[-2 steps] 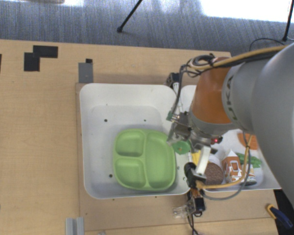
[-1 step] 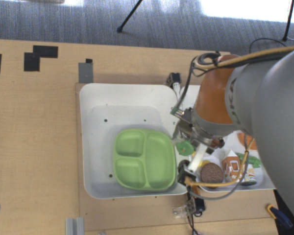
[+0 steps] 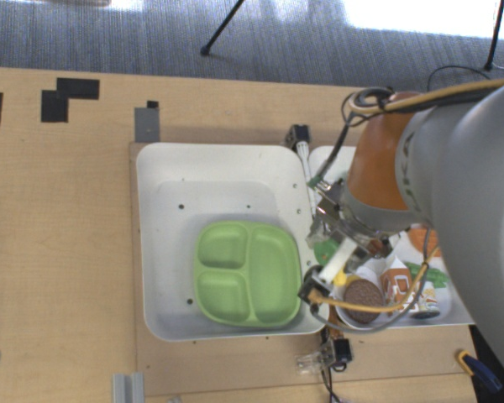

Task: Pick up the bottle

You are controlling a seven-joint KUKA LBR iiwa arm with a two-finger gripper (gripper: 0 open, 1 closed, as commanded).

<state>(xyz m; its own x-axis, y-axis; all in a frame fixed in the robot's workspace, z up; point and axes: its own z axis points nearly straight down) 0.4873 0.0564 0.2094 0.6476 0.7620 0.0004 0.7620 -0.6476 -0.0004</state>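
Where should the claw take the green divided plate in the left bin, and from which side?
Probably the raised rim of the green plate, along its upper edge in the view, coming straight down to straddle it. The plate lies flat in the left bin, so only the rim offers a pinch, and bare floor lies beside that edge.

No lettering, brand, number or sign can be read anywhere on the bench. An orange-and-white package (image 3: 396, 285) in the right bin (image 3: 454, 316) carries printed markings (too small and blurred to make out). The black blocks (image 3: 67, 97) on the bench top (image 3: 59, 250) are plain shapes without any characters.
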